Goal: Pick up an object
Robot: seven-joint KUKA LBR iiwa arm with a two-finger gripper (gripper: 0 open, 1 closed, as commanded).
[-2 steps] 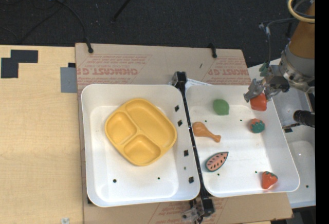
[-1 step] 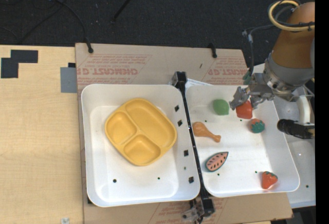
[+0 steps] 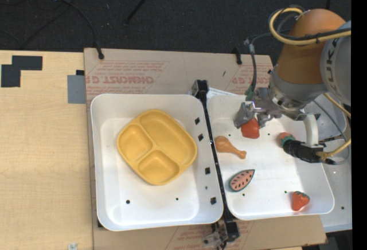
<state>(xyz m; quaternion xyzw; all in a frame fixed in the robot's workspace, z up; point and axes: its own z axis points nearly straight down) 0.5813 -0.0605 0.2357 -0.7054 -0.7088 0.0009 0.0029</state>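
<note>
My gripper [image 3: 251,121] hangs over the upper left part of the right bin [image 3: 269,211]. A small red toy piece [image 3: 250,129] sits between its fingertips, and the fingers are shut on it. An orange toy drumstick [image 3: 229,147] lies just below and to the left of it on the bin floor. Nearer the front lies a watermelon slice [image 3: 242,180]. A strawberry [image 3: 299,200] rests in the front right corner. Another small red and green piece [image 3: 285,139] lies to the right of the gripper, partly hidden by the arm's fittings.
The left bin [image 3: 109,197] holds a yellow divided plate [image 3: 156,146] near its middle. A black divider strip [image 3: 210,157] runs between the two bins. The grey and orange arm [image 3: 309,54] covers the right bin's far right corner.
</note>
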